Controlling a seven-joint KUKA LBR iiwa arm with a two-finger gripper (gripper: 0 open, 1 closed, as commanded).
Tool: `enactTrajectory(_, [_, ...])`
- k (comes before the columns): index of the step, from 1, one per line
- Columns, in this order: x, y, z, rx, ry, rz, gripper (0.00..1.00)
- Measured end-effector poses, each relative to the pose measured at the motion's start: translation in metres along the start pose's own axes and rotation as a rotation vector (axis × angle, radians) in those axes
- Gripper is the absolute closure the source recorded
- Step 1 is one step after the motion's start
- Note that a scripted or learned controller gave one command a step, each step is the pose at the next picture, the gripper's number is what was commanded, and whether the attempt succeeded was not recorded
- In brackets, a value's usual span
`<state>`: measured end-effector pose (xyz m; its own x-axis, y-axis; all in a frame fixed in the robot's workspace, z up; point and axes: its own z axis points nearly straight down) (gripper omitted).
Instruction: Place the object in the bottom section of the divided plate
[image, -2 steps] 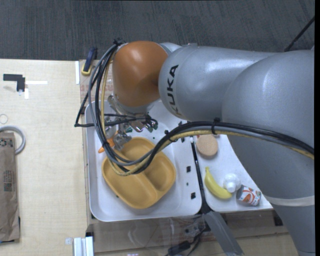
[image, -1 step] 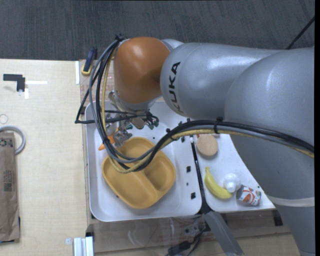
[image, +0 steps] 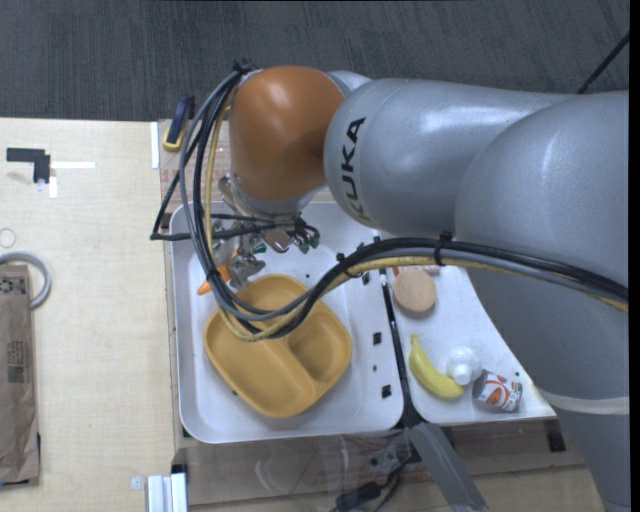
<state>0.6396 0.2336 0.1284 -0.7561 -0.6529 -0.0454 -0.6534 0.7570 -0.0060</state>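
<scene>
Left bin (image: 195, 400): held a yellow divided plate (image: 278, 345), rounded, smooth plastic.
Task object: small orange piece (image: 206, 287) lay off the plate, beside its upper-left rim.
Gripper (image: 250, 262): over the plate's upper edge; opening could not be told.
Right bin (image: 480, 310): held a banana (image: 432, 368), tan round bun (image: 414, 291), white ball (image: 460, 364), small can (image: 497, 391).

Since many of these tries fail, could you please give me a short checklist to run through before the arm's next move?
1. Divided plate lies flat in the left bin: ok.
2. Plate's sections free of objects: ok.
3. Gripper above the plate's upper edge: ok.
4. Something held between the fingers: cannot tell, cables and the wrist hide them.
5. Orange item at the bin's left wall, beside the gripper, clear of the plate: ok.
6. Banana, round bun and small can lie in the right bin, out of the way: ok.
</scene>
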Motion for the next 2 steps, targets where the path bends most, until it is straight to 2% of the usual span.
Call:
enactTrajectory(1, [-0.006,-0.011,-0.126,-0.002,0.039,0.118,1.0])
enactTrajectory(2, [-0.009,-0.017,0.021,-0.011,0.036,-0.319,1.0])
